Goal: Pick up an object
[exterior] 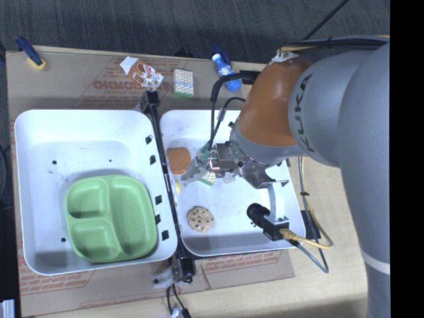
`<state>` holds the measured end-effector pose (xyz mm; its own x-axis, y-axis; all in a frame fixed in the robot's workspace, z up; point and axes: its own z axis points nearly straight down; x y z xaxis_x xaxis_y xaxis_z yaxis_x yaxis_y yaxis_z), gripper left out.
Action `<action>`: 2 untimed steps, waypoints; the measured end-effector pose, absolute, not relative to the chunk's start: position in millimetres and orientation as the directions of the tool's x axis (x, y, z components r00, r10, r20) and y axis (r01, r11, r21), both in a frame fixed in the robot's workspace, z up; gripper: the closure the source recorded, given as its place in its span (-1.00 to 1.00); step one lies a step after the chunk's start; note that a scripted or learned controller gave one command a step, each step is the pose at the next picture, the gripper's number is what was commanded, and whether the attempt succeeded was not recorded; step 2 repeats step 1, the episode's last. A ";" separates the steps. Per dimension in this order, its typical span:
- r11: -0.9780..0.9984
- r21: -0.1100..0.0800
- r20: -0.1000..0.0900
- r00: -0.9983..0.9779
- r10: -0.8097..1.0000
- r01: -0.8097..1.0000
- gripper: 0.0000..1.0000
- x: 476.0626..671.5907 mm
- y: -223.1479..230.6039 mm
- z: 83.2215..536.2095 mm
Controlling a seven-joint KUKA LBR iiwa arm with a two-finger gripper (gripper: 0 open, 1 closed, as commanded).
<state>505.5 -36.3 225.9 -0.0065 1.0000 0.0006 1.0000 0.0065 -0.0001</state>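
Camera view shows two smooth white plastic bins: the left bin (40,177) carries one matte green three-compartment tray (109,216); the right bin (232,240) holds one orange rounded block (177,159) and one speckled round cookie (199,218). Beside the block, the jaws sit blurred, their state impossible to tell.

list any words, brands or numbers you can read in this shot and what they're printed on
"KUKA": dark letters running down the grey arm, seen sideways.
Red print on the cardboard sheet under the bins: blurred, not readable.
Small square packet behind the bins: printed, too small to read.
Crumpled wrapper beside it: printed, too small to read.
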 end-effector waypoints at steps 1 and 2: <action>0.006 0.000 0.001 -0.006 1.000 1.000 -1.00 505.5 -36.3 225.9; 0.006 0.000 0.001 -0.006 1.000 1.000 -1.00 505.5 -36.3 225.9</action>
